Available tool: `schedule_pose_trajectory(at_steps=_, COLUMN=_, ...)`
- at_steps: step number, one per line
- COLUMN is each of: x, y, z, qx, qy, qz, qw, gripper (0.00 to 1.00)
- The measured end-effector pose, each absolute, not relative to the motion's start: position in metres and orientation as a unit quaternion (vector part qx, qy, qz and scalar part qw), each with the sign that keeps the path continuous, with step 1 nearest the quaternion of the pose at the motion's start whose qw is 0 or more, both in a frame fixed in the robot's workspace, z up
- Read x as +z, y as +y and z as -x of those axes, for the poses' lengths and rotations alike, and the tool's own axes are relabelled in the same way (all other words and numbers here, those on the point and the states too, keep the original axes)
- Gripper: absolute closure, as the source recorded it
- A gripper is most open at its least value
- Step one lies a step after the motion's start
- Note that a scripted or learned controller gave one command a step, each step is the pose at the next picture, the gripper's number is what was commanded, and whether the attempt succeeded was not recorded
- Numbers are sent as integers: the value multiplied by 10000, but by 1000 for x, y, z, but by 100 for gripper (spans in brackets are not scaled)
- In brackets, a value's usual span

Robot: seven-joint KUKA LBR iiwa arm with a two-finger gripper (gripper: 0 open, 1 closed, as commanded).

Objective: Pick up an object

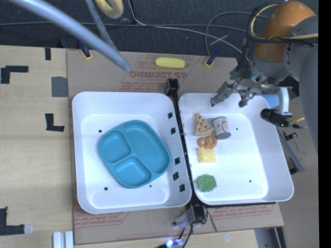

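Gripper [230, 99] is positioned above the right bin's [269, 185] far rim, fingers spread apart, grasping nothing. Pizza slice [200, 124], can [221, 127], pretzel [207, 141], cheese [206, 155] and green ball [206, 183] lie in that bin

The hand [230, 100], fingers spread, hovers above the right bin [258, 159] holding nothing.

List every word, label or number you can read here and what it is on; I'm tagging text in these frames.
Red print on the cardboard sheet behind the bins: a word in capitals, too blurred to read for certain.
Label on the small can in the right bin: too small to read.
Red print on the cardboard's front edge: too blurred to read.
Nothing else legible.
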State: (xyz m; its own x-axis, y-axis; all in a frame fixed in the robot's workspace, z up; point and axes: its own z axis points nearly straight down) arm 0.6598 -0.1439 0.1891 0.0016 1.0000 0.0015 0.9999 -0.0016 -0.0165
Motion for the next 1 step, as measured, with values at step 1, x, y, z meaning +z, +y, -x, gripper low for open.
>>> schedule_pose_trajectory(at_steps=1, x=199, y=-143, z=-663, qx=7, qy=-7076, qz=7066, qw=3, gripper=0)
